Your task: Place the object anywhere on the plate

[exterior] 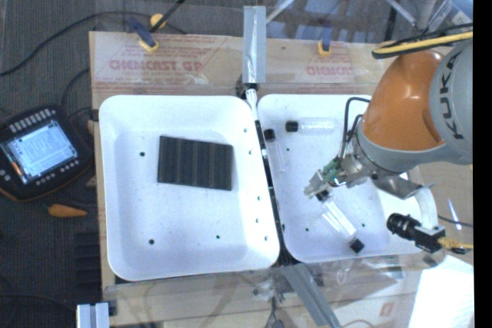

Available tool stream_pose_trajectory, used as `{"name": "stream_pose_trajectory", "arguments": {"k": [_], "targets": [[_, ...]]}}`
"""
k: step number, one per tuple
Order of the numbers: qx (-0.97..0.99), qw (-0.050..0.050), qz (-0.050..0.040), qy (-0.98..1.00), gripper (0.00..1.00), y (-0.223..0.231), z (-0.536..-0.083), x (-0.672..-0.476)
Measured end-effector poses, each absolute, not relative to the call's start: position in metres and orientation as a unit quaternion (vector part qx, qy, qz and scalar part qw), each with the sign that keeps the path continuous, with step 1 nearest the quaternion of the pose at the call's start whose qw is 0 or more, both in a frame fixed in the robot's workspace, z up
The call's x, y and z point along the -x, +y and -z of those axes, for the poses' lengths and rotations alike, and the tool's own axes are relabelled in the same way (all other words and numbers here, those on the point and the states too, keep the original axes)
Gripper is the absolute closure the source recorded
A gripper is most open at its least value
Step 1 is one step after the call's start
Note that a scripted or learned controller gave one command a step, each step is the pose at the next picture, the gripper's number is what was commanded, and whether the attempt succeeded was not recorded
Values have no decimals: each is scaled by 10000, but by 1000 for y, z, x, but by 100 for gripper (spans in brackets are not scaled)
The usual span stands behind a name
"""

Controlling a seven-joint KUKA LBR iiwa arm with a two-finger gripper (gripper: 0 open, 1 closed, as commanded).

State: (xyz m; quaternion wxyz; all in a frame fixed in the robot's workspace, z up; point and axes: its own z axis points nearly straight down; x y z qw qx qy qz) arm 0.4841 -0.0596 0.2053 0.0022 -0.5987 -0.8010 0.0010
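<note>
— Grey and orange, that arm leans in over the right-hand shallow white bin, and its small two-finger gripper hangs low near the middle of the bin floor. Which step would you call this?

— The pick, I'd judge. Just below and to the right of the gripper lies a clear plastic tube with a black cap, flat on the bin floor. A second clear tube with a black cap lies well above the gripper, near the bin's far wall.

— Is anything held?

— Whether the gripper is spread or closed I cannot tell; it is too small and cluttered. The nearer tube looks to rest on the floor, apart from the gripper.

— And the target?

— Far to the gripper's left, across the wall between the bins: a dark ribbed rectangular plate lying flat in the left-hand white bin.

— So what does the next move call for?

— Probably settling squarely over the nearer tube, across its narrow width, and securing it before lifting. Then a carry leftward, high enough to clear both rims, ending above the plate.
</note>
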Motion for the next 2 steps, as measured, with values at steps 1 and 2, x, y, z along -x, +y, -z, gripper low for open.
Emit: {"name": "stream_pose_trajectory", "arguments": {"k": [1, 2], "targets": [[5696, 21, -15, -8219, 100, 21, -181, -522], [5618, 12, -17, -8272, 100, 87, -230, -545]]}}
